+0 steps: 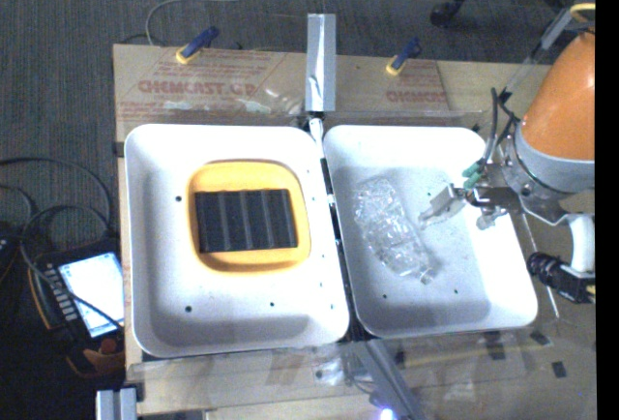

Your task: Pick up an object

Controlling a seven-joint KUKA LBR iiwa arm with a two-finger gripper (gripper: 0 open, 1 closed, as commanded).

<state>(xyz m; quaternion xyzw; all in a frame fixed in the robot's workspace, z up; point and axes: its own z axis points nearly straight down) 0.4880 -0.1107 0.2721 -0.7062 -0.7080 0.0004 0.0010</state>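
A crumpled clear plastic bottle (392,226) lies in the middle of the right bin (503,297). In the left bin (155,302) rests a flat yellow-rimmed object with a black ridged centre (248,216). My gripper (455,215) hangs over the right side of the right bin, just right of the bottle. It is open, with one grey finger (437,204) reaching towards the bottle. Nothing sits between the fingers. The orange band of the arm (569,104) rises above the bin's right edge.
Both bins stand on a cardboard-covered bench with blue clamps (196,44) at the back. A metal strip (320,60) marks the seam between the bins. A tablet (85,287) and cables lie on the floor to the left.
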